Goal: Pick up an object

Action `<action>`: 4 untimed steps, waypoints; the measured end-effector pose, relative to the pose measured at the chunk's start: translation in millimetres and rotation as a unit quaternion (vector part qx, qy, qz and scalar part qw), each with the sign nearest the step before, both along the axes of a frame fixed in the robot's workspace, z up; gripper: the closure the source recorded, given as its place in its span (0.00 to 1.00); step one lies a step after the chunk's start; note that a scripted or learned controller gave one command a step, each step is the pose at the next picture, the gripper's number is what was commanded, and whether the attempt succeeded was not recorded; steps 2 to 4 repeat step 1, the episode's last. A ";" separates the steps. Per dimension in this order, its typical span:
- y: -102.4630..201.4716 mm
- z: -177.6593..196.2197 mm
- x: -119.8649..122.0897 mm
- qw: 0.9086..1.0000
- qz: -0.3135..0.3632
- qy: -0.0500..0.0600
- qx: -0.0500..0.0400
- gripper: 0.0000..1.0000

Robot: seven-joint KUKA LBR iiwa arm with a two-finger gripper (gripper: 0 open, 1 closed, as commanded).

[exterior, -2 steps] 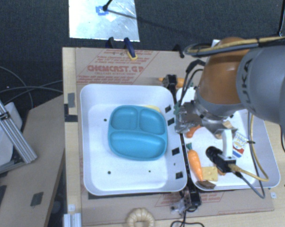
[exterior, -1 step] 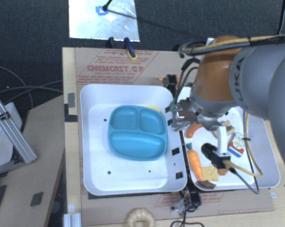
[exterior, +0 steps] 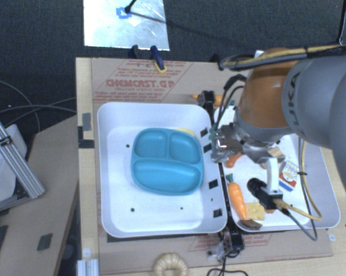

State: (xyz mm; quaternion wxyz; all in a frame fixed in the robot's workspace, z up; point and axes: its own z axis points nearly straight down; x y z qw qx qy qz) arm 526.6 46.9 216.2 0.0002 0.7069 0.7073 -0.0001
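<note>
- left bin [exterior: 112, 171]: white, shallow, smooth plastic. it holds a blue divided plate [exterior: 167, 161], glossy, rigid, round-cornered, with three compartments.
- right bin [exterior: 328, 211]: the likeliest object, a carrot [exterior: 237, 195], lies by the bin's left wall, tapering toward the near edge. judged a light, stiff toy with a slick skin, best taken across its thicker middle.
- gripper [exterior: 237, 153]: low over the right bin's left side, just above a small orange piece [exterior: 233, 161]. whether it is released or clenched cannot be told.
- pale yellow wedge [exterior: 254, 211]: matte, touching the carrot's tip.
- printed carton [exterior: 288, 174]: small, further right, partly hidden behind the arm.
</note>
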 end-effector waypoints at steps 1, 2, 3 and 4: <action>14.6 2.0 -1.0 1.000 0.003 0.000 0.001 1.00; 14.6 2.0 -1.0 1.000 0.003 0.000 0.001 1.00; 14.6 2.0 -1.0 1.000 0.003 0.000 0.001 1.00; 14.6 2.0 -1.0 1.000 0.003 0.000 0.001 1.00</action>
